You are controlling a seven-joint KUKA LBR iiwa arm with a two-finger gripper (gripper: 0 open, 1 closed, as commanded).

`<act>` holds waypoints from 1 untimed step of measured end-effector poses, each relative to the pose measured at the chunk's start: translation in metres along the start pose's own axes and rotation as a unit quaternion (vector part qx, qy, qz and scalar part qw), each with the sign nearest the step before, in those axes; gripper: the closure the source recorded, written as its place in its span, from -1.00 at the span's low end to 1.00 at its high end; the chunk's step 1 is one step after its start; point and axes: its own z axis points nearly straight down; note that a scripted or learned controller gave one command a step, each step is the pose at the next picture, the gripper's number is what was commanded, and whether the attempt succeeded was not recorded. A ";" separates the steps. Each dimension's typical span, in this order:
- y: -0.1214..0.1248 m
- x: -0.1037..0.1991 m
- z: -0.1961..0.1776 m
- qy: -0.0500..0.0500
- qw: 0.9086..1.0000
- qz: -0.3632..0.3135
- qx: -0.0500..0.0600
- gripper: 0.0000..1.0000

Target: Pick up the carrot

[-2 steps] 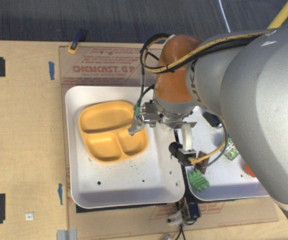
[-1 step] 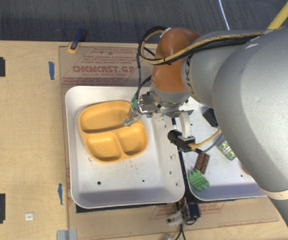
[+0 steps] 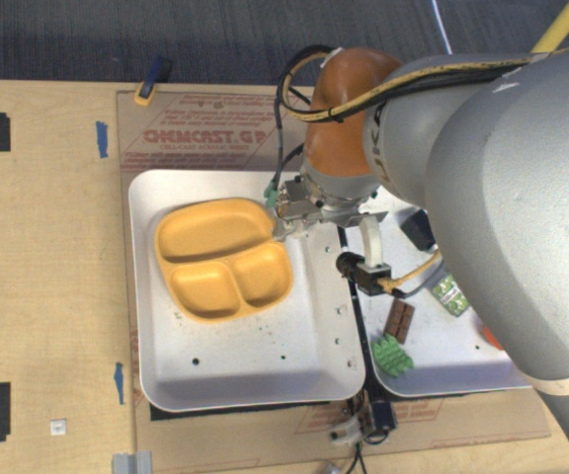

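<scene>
Nothing is lifted yet, as far as I can judge. Nearest, the right bin (image 3: 433,381) holds a green block (image 3: 392,356), a brown bar (image 3: 398,319) and an orange sliver (image 3: 489,338), possibly the carrot, mostly hidden beneath the arm (image 3: 482,166). The left bin (image 3: 235,373) carries a yellow divided plate (image 3: 223,258). Whether the jaws are released or clenched, I cannot tell.

You get bright, even overhead light with soft shadows. The grey arm (image 3: 502,215) looms close and slightly soft, while the left bin (image 3: 245,363) stays sharp with mild glare on its rim.
</scene>
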 end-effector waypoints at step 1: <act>0.000 0.002 0.000 0.002 1.000 -0.001 0.000 -1.00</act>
